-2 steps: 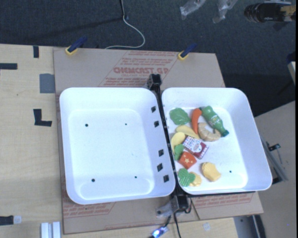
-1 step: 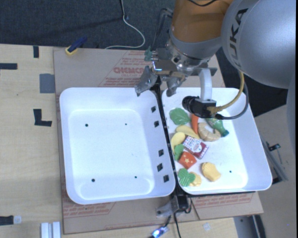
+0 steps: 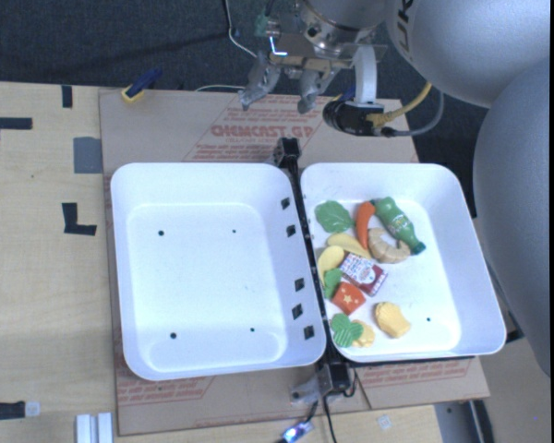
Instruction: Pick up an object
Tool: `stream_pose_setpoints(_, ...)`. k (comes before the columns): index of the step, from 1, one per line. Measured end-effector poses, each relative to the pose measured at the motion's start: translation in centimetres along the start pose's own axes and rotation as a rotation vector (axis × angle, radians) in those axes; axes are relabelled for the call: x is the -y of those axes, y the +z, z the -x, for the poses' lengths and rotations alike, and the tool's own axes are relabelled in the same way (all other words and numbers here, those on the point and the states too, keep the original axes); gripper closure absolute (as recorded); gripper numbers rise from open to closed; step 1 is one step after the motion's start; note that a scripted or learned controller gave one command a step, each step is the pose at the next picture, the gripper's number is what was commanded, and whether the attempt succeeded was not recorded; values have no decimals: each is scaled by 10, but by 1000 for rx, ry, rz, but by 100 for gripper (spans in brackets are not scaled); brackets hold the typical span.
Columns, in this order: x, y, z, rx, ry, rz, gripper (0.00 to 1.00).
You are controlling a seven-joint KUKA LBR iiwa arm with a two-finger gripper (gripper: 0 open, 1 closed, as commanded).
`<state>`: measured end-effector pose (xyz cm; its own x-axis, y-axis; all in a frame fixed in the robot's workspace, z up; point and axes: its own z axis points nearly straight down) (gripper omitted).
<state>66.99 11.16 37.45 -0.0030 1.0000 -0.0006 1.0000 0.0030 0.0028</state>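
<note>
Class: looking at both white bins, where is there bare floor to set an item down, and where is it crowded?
Left bin: its whole floor is bare. Right bin: a bare strip runs along its right wall; toys crowd beside the divider, green bottle to yellow piece.

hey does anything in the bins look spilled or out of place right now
Nothing stands out. The toy foods all lie bunched inside the right bin, none over its rim. The gripper hangs open above the cardboard behind the bins, holding nothing.

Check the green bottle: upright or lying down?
Lying down. The green bottle rests on its side in the right bin, beside the carrot.
</note>
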Motion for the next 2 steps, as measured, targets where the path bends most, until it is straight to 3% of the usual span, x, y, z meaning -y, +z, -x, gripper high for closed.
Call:
stream_pose_setpoints(1, 1, -121, 16, -1, 1, 9, 100)
stream_pose_setpoints(2, 3, -161, -131, -6, -12, -1, 100)
